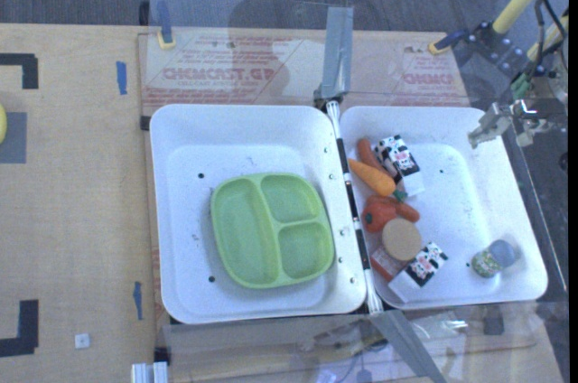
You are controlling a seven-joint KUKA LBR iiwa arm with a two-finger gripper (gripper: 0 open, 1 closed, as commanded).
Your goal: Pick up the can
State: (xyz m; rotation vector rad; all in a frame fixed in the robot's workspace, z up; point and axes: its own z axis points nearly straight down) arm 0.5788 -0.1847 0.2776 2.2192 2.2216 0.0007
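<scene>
A small can (pixel 495 257) with a grey-blue end and a yellow-green label lies on its side in the front right corner of the right bin (pixel 452 182), apart from the other items. A red cylinder with a round tan top (pixel 401 238) stands in the pile along that bin's left wall; I cannot tell whether it is also a can.
Around the tan-topped cylinder lie two carrots (pixel 372 177), a red pepper (pixel 381 211) and two black-and-white cartons (pixel 396 157) (pixel 426 263). The left bin (pixel 181 146) holds a green divided plate (pixel 272 229). A metal fixture with cables (pixel 506 115) stands at the right bin's far right corner.
</scene>
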